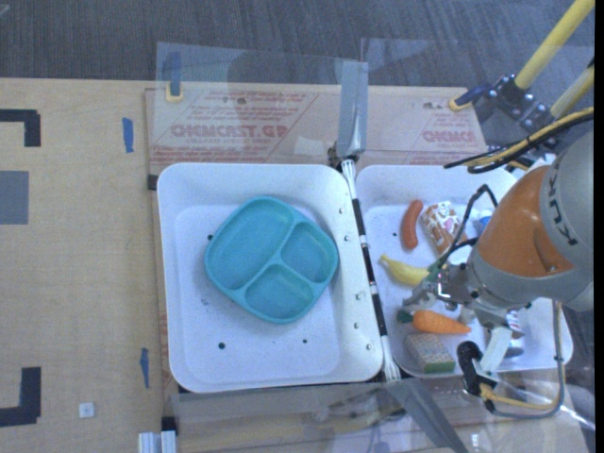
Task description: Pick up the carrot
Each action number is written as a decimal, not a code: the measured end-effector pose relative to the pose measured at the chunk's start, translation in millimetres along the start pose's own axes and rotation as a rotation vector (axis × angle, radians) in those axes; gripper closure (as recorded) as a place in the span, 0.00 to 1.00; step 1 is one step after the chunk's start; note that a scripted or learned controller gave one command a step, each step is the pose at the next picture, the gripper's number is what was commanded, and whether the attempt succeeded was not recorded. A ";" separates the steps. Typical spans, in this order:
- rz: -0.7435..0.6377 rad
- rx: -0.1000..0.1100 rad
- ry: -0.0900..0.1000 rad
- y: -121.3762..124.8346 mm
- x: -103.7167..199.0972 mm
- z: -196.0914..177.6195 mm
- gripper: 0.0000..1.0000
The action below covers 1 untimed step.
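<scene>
Camera view from above shows the bench [75,253] with two white bins side by side. In the left bin [189,347] lies a teal plate [272,259] with three compartments, turned at an angle, roughly in the middle of the bin floor.

The right bin [377,182] holds the small things. The carrot [440,324] lies on its side toward the near end of this bin, its pointed end aimed right. Just beyond it, toward the divider between the bins, is a banana [404,271]. Farther back lies a red sausage [410,225], and beside that a piece with a reddish and white pattern [440,226], too small to name. Below the carrot sits a pale, speckled, rounded piece [429,351] with a green edge.

The arm [528,234] comes in from the right, its orange band over the right bin. The claw [451,295] hangs just above and behind the carrot, very near it; whether they touch cannot be told. Whether the claw is open or closed cannot be told either, as the wrist and cables hide much of it. Nothing is seen gripped.
</scene>
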<state>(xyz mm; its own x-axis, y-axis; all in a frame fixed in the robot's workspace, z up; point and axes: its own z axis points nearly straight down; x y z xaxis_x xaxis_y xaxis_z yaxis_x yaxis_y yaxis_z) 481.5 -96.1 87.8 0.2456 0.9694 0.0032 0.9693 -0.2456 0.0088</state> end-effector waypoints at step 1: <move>-0.022 0.000 -0.002 0.6 -0.1 -0.1 0.00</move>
<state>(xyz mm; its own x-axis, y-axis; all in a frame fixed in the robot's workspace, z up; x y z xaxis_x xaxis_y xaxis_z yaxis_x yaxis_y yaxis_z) 482.1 -96.4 87.8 0.2246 0.9745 0.0009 0.9744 -0.2246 0.0088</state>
